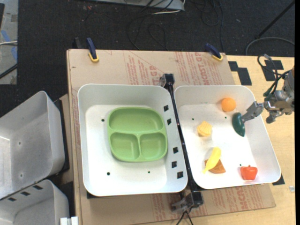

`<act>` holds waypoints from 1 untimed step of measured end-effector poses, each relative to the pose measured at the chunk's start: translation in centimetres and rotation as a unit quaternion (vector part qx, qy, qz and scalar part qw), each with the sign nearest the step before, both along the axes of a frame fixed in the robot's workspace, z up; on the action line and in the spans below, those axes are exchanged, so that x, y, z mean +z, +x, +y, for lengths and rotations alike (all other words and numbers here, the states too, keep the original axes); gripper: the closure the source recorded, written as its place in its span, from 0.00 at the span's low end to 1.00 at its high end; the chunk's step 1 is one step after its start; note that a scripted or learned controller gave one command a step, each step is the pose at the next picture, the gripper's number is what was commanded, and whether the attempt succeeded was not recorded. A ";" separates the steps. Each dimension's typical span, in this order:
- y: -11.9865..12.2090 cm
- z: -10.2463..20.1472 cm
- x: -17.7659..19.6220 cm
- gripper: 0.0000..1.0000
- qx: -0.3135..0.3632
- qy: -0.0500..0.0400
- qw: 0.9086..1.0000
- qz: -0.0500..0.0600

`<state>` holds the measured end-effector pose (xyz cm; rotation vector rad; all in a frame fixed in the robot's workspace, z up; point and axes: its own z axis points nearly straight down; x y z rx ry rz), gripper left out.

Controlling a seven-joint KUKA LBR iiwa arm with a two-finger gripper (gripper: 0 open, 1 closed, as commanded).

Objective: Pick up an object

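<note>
The tool (274, 108) sits at the right bin's (262, 172) far right rim – whether it is open or closed I cannot tell – with the dark green rounded object (239, 123) just left of it, long axis running near-to-far.

- Left bin (93, 107) and right bin (262, 139): smooth white plastic, slightly glossy.
- Green tray (137, 133): smooth matt plastic.
- Board (136, 67) beneath the bins: matt brown cardboard with red print.
- Orange ball (228, 104), banana (213, 159), red pepper (249, 172): smooth plastic-looking toys.
- Gripper (262, 108): grey metal, dull sheen.
- Floor (42, 27): dark, rough, carpet-like.
</note>
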<state>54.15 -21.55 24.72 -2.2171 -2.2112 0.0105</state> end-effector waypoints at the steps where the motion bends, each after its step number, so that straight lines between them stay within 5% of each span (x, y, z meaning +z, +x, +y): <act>1: 0.3 0.1 0.7 0.00 0.002 -0.001 1.000 -0.006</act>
